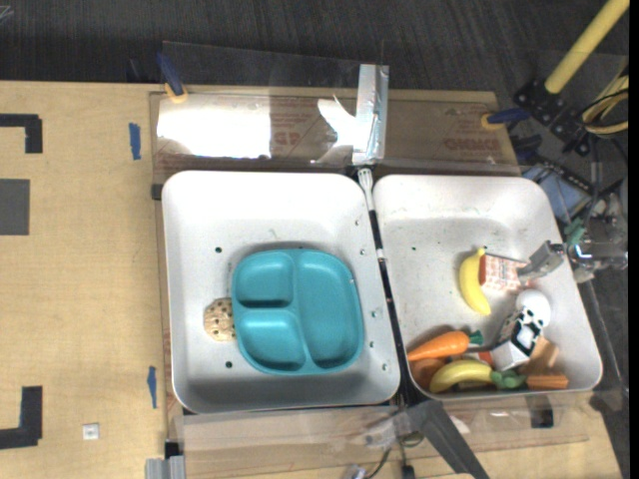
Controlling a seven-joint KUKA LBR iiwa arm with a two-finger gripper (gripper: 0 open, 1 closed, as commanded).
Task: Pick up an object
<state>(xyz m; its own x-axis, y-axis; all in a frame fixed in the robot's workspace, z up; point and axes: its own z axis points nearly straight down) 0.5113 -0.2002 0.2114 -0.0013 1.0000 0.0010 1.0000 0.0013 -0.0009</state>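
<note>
Approach step: gripper (547,257), finger state unclear, hovers beside banana (471,283) in right bin (439,208); next, descend and grasp

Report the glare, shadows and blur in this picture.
Camera view: strong glare on the clear sheet behind the left bin, washing out its surface; the teal tray casts a soft shadow along its upper edge; the toys in the right bin look soft and hard to separate; the claw at the right rim is blurred.
</note>
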